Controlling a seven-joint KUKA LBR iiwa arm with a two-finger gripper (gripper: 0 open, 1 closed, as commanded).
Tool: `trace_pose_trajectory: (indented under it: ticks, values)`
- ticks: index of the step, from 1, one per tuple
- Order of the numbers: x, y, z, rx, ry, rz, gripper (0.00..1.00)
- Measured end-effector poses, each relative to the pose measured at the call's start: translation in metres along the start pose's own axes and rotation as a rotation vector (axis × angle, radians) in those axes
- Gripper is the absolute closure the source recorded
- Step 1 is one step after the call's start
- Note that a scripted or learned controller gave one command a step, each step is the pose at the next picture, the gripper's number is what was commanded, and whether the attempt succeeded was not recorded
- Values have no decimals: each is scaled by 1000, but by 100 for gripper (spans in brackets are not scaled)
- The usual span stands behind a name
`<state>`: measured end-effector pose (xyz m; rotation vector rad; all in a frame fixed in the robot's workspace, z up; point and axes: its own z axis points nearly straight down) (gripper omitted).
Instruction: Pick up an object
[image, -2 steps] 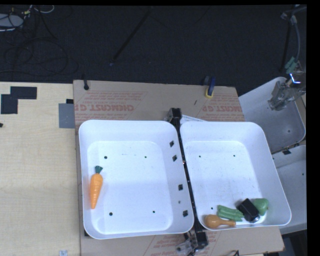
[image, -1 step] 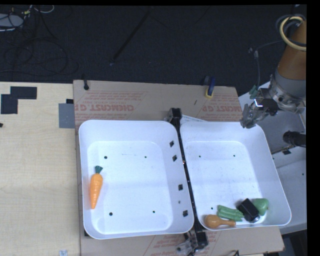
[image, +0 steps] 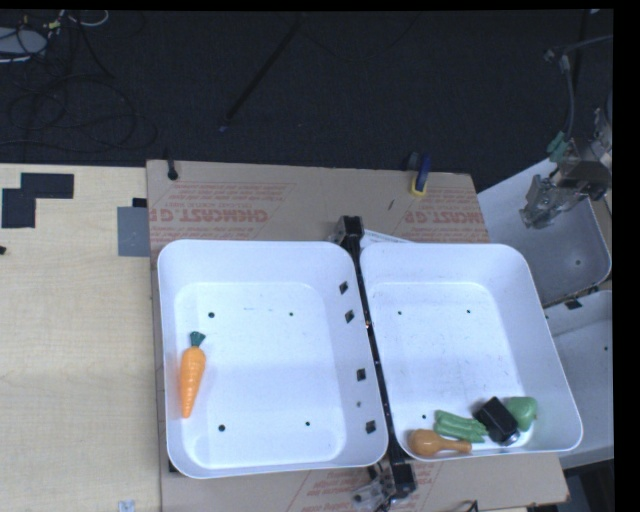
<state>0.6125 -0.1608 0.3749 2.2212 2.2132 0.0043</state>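
A toy orange carrot (image: 190, 375) with a green top lies near the left wall of the left bin (image: 250, 262). In the front right corner of the right bin (image: 450, 265) several small items sit bunched together: an orange pear-shaped piece (image: 437, 443), a green pod (image: 460, 427), a black block (image: 497, 420) and a light green piece (image: 521, 408). The black block rests partly on the two green items.
Both bins stand on a brown cardboard sheet (image: 300, 200), joined by a black clip strip (image: 362, 340). A blue and yellow clamp (image: 421, 175) holds the cardboard's far edge. A grey metal fixture (image: 555, 190) stands at the far right, and a wooden benchtop (image: 70, 340) lies to the left.
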Motion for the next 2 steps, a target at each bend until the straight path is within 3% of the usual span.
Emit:
trace_pose_trajectory:
  ticks: [1,2]
  values:
    - [-7,20,88,12,3,-3,100]
    - [95,20,-17,0,3,-12,100]
